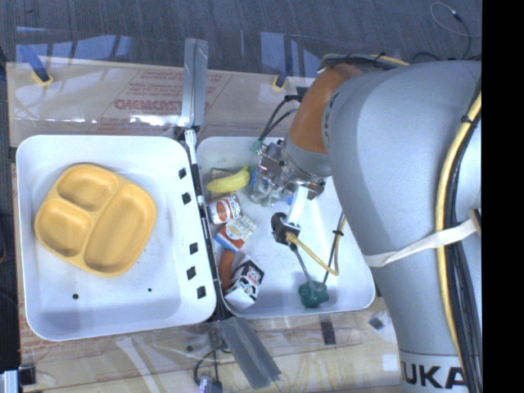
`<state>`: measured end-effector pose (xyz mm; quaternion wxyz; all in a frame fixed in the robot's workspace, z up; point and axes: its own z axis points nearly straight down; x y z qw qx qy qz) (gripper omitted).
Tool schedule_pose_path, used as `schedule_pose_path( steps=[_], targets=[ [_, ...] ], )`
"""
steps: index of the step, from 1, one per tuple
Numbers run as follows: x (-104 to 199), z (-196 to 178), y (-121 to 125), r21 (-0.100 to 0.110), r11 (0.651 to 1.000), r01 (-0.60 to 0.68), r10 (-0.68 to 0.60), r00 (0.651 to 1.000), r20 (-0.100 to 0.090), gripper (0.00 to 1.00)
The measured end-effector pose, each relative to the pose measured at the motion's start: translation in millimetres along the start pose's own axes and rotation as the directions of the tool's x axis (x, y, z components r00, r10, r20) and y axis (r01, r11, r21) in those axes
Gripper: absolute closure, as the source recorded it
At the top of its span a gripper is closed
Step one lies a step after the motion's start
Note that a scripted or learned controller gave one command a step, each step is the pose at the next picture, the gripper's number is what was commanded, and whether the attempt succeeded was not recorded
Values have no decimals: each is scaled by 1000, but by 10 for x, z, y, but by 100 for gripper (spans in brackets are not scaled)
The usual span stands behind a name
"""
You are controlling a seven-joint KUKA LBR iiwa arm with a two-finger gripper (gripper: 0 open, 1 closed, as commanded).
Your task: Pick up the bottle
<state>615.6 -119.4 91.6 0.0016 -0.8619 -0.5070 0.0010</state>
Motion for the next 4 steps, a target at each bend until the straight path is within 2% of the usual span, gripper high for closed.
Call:
schedule_pose_path(
  steps=[1, 2, 3, 4],
  targets=[
    [128, -2, 390, 11, 991, -136, 136, 991, 0, 0],
    [153, -102, 381, 15, 992, -123, 123, 992, 1, 100],
    [233, -1482, -532, -1, 998, -68, 68, 998, 0, 100],
    [230, -1477, -534, 0, 998, -68, 68, 998, 1, 0]
  ],
)
